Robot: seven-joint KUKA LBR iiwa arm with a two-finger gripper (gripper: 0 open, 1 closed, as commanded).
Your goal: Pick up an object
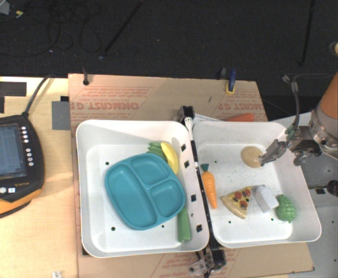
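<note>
My gripper (286, 154) hangs over the right edge of the right bin (227, 136), its fingers spread open with nothing between them. Its left fingertip (270, 154) is right beside a tan round piece (251, 156) on the bin floor. Further forward in the same bin lie a pizza slice (239, 201), a small white-grey block (266, 198) and a green broccoli (285, 208). A carrot (209, 189) rests along the bin's left wall.
The left bin (94, 213) holds a teal divided plate (144, 191), a yellow banana (169, 157), a green leafy piece (155, 149) and a green cucumber (183, 225). An orange item (238, 118) lies behind the right bin. A tablet pendant (7, 155) sits at the far left.
</note>
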